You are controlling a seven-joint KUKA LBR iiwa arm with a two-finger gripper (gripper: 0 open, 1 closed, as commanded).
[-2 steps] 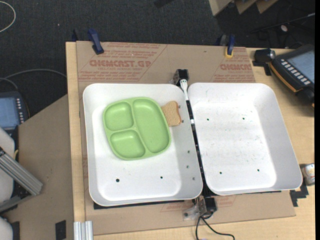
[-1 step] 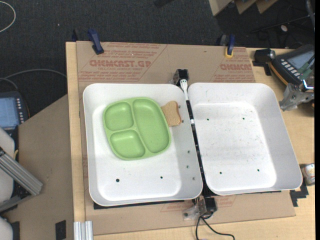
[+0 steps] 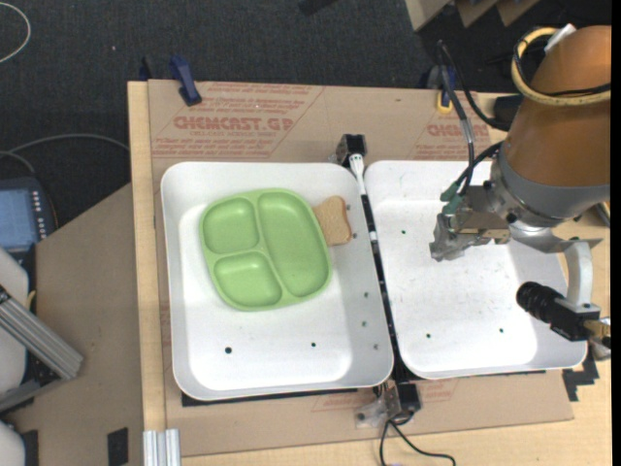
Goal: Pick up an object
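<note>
The arm (image 3: 563, 115), grey with an orange band, stood nearest the camera, reaching in over the right side of the bench (image 3: 243, 115). Below it lay the two shallow white bins side by side, the left bin (image 3: 194, 357) and the right bin (image 3: 466, 348), touching along their inner edges.

In the left bin a green divided plate (image 3: 264, 249) sat toward the back half, near the middle between the bin's side walls. A small tan sponge-like block (image 3: 334, 220) rested against the plate's right rim, close to the bin's back right corner. The plate looked to be hard, light plastic, stiff and a bit slippery; its raised rim or one of the dividing ridges seemed the best place to pinch it. The tan block appeared light and somewhat soft, so it would probably give under the fingers, and a grip across its short sides seemed the easier pick.

The claw (image 3: 456, 241) hung over the right bin, near that bin's back left part and well apart from both the plate and the block. Nothing could be seen between its fingers. How wide they stood could not be told from this angle, since the wrist covered much of them.
</note>
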